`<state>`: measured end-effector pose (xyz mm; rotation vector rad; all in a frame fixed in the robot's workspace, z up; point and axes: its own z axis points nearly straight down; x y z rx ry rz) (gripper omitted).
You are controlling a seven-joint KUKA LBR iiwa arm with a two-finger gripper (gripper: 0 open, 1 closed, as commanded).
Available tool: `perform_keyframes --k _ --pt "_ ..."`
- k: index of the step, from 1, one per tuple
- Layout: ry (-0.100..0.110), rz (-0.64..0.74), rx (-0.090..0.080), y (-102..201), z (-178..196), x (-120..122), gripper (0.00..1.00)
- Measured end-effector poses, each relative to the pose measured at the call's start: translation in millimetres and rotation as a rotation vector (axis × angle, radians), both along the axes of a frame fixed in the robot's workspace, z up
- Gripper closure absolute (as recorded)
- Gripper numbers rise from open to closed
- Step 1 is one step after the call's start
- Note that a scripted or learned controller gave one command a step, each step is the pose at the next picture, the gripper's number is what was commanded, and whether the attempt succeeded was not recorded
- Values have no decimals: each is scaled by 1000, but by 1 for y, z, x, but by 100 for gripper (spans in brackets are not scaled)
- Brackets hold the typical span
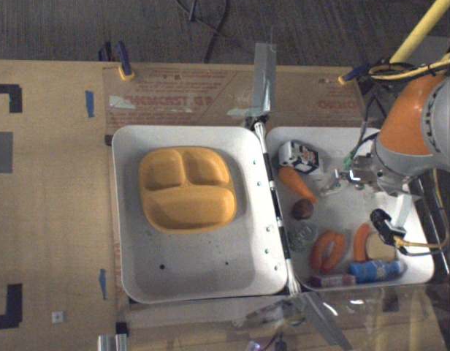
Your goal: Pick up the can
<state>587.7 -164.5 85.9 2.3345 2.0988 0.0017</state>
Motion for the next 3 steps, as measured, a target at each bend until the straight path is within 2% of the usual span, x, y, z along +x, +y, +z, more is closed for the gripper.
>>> perform_keyframes --k 1,2,3 --pt "1 -209 -1 -52 80 36 0" --pt "3 -167 0 26 6 76 0" --pt "0 -192 9 -23 1 5 0"
